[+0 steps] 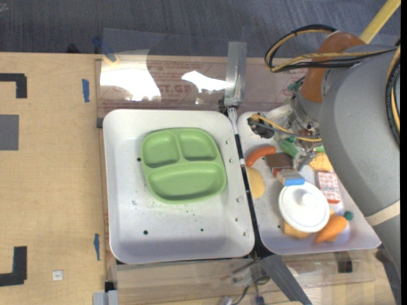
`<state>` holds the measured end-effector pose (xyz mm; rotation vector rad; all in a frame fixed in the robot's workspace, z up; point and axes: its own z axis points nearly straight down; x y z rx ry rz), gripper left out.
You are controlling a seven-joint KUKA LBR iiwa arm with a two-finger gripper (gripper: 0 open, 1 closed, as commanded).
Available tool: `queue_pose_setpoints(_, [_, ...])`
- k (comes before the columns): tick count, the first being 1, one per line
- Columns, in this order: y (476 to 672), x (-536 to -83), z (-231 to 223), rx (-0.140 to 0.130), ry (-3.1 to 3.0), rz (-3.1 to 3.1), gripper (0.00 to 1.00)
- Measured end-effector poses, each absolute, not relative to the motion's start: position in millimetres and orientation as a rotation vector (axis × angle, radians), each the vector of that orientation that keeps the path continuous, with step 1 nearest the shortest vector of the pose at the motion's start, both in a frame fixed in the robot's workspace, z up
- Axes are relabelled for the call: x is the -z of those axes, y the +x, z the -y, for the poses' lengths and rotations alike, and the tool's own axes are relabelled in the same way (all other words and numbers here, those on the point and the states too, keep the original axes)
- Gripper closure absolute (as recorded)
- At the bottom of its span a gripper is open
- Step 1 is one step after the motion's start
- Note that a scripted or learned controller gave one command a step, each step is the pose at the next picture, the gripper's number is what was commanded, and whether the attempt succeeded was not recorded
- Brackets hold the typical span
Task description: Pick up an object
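Note:
The right bin (pixel 362 237) holds several small items: a white round lidded pot (pixel 305 207), an orange carrot (pixel 332 228), an orange curved piece (pixel 259 154), a brown block (pixel 278 162), a pale yellow round piece (pixel 255 182), a red-and-white carton (pixel 329 187) and a green piece (pixel 290 147). My gripper (pixel 299 135) reaches down into the back of this bin, just above the green piece and the brown block. Cables and the grey arm body (pixel 362 126) hide much of the wrist.
The left bin (pixel 121 189) holds a green divided plate (pixel 183 164). A metal divider post (pixel 235 75) stands at the back between the two bins. Black and yellow cables (pixel 299 43) loop above the right bin. Brown bench board lies to the left.

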<state>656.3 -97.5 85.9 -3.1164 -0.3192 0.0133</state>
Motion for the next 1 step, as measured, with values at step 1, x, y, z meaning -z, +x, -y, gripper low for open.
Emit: queue_pose_setpoints(1, [659.0,-86.3,98.8,-0.023,-3.114,0.319,0.0])
